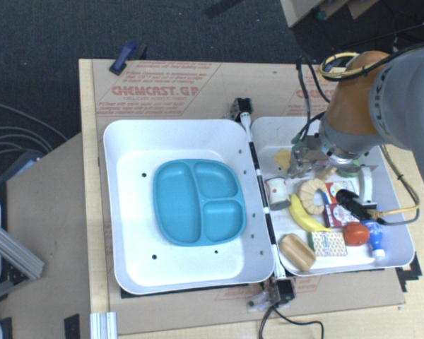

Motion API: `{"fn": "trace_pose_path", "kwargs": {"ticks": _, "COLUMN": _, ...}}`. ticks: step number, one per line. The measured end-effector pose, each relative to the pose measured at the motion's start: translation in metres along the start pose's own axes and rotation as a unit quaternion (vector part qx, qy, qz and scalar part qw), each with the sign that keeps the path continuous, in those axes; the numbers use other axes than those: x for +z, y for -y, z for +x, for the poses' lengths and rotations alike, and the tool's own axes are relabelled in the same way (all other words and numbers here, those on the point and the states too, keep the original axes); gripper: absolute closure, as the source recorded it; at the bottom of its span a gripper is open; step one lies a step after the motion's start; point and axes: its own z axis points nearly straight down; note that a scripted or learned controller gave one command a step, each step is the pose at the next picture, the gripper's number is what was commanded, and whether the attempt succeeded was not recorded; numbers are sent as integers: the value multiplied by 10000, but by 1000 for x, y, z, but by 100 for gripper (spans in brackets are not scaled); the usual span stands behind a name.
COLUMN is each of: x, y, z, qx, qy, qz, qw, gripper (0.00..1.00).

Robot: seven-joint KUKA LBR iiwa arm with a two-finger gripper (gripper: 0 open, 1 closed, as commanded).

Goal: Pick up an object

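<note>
My gripper [305, 164] hangs low over the back left part of the right bin [403, 249], with the grey and orange arm reaching in from the right. Just below it lie a round tan ridged biscuit [313, 195] and a yellow banana [304, 216]. A small white can [275, 189] stands by the bin's left wall. A yellowish piece [282, 160] lies just left of the gripper. Nearer the front are a tan bread roll [297, 251], a speckled box [329, 244], a red ball-like item [355, 233] and a blue bottle [376, 238].
The left bin [127, 147] holds a blue divided plate [198, 201] in its middle. A red and white packet [331, 202] lies between the biscuit and the red item. The divider between the bins runs just left of the can.
</note>
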Motion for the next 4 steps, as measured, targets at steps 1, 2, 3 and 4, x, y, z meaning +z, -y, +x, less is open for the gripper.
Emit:
{"fn": "trace_pose_path", "kwargs": {"ticks": 1, "x": 0, "y": 0, "z": 0, "qx": -1, "qy": 0, "qz": 3, "qw": 10000, "gripper": 0}}
{"fn": "trace_pose_path", "kwargs": {"ticks": 2, "x": 10, "y": -64, "z": 4, "qx": -12, "qy": 6, "qz": -4, "qw": 10000, "gripper": 0}}
{"fn": "trace_pose_path", "kwargs": {"ticks": 3, "x": 10, "y": -64, "z": 3, "qx": -15, "qy": 8, "qz": -2, "qw": 10000, "gripper": 0}}
{"fn": "trace_pose_path", "kwargs": {"ticks": 4, "x": 10, "y": -38, "z": 4, "qx": -8, "qy": 2, "qz": 14, "qw": 10000, "gripper": 0}}
